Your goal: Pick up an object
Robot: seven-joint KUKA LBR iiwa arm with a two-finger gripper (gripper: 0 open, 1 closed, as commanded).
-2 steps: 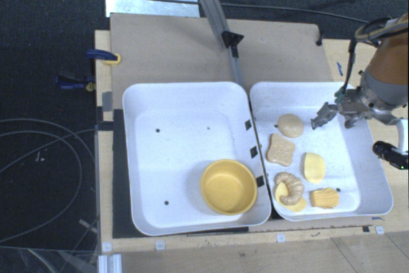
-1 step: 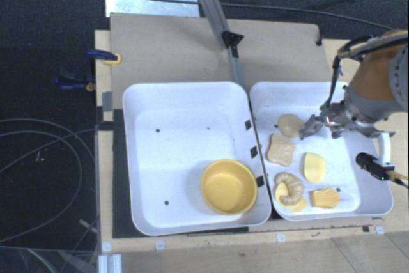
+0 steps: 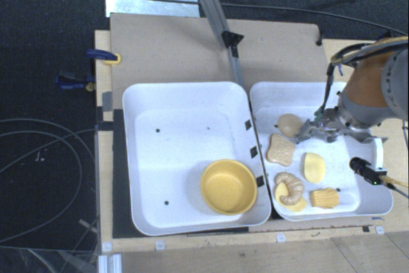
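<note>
Dark carpet with loose cables surrounds a tan bench (image 3: 172, 48); two white bins sit side by side on it. Left bin (image 3: 147, 105) has a yellow bowl (image 3: 228, 186) near its front right. Right bin (image 3: 275, 96) has five food items: a round tan bun (image 3: 289, 124) far, a toast slice (image 3: 280, 150) just in front of it, a pale yellow wedge (image 3: 313, 167), a croissant (image 3: 290, 188), and a small ridged yellow piece (image 3: 324, 198) near the front.

My gripper (image 3: 311, 130) hangs low, just right of the bun, maybe touching it. Whether my jaws are spread or closed, I cannot tell; nothing visibly sits between them.

Risks, as I judge: I am beside the bun, not over it, so closing could nudge it away or pinch air. The bun looks rounded, so it may squirt out. The toast lies just beside it and may get caught or shoved. The bin wall is near my wrist.

No readable writing or brands.
</note>
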